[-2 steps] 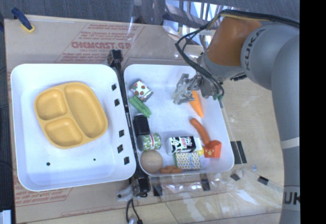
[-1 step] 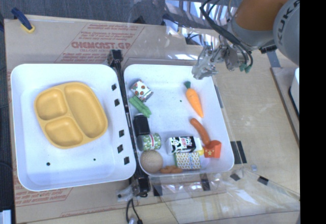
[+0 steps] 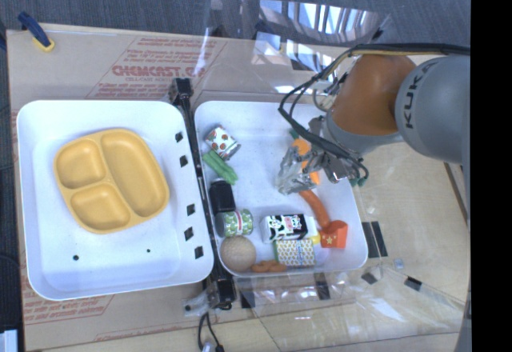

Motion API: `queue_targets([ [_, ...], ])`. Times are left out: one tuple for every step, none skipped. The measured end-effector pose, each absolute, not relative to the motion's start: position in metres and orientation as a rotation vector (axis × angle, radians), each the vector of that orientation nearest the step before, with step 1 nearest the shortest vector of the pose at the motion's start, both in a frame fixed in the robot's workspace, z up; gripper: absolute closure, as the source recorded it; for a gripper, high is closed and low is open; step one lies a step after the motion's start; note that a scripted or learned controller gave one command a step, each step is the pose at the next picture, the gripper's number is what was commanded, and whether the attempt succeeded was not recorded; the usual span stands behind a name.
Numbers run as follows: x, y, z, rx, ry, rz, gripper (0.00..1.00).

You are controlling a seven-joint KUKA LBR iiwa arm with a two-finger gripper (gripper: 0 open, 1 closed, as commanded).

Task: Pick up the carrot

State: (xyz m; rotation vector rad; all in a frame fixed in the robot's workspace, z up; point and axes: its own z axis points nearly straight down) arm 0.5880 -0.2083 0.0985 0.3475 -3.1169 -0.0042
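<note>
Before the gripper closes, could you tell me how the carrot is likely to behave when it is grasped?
The carrot looks like a smooth, tapered toy, so it is probably stiff and light. Its rounded shape may let it roll or slip from the gripper. It lies close to the red block, which could get nudged.

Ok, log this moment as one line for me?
arm: over right bin | gripper: low, at upper end of carrot | carrot: lying on bin floor, not lifted | left bin: yellow tray

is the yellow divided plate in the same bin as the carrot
No, the yellow divided plate lies in the left bin, while the carrot lies in the right bin below the gripper.
</note>
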Motion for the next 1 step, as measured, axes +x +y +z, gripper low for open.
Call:
queue_targets([
  [0.5499, -0.1807, 0.1506, 0.245, -3.137, 0.002, 1.00],
])
